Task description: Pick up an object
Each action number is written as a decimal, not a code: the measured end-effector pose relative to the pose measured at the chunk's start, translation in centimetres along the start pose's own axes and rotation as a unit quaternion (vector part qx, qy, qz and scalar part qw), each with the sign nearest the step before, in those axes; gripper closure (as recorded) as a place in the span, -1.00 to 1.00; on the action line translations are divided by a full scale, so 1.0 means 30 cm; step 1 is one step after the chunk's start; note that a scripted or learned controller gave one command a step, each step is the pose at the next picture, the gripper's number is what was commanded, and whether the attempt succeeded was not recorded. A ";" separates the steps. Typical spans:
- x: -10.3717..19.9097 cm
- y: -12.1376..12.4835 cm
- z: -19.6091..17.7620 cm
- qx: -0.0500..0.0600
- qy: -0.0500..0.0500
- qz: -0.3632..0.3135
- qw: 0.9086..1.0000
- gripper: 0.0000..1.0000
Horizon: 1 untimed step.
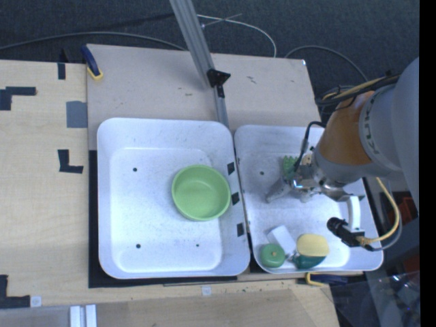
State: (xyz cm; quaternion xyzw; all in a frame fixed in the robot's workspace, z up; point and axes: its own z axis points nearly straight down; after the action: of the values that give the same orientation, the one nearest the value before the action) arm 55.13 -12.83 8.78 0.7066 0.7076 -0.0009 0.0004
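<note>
Writing: I read none on any object.
Gripper: right bin centre; I cannot tell its state.
Green bowl: smooth, round, left bin centre.
Green ball, white block, yellow-teal lump: right bin, 6 o'clock.

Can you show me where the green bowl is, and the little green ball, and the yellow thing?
Round green plastic bowl (200, 192), camera view, inside bottom.
Small green ball (272, 255), camera view, top.
Yellow rounded object (313, 244), camera view, upper surface.
</note>
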 end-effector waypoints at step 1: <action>0.003 0.000 -0.037 0.001 0.001 -0.001 1.000 1.00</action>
State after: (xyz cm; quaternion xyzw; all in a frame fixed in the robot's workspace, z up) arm 55.13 -12.73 9.89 0.7062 0.7080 -0.0006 -0.0008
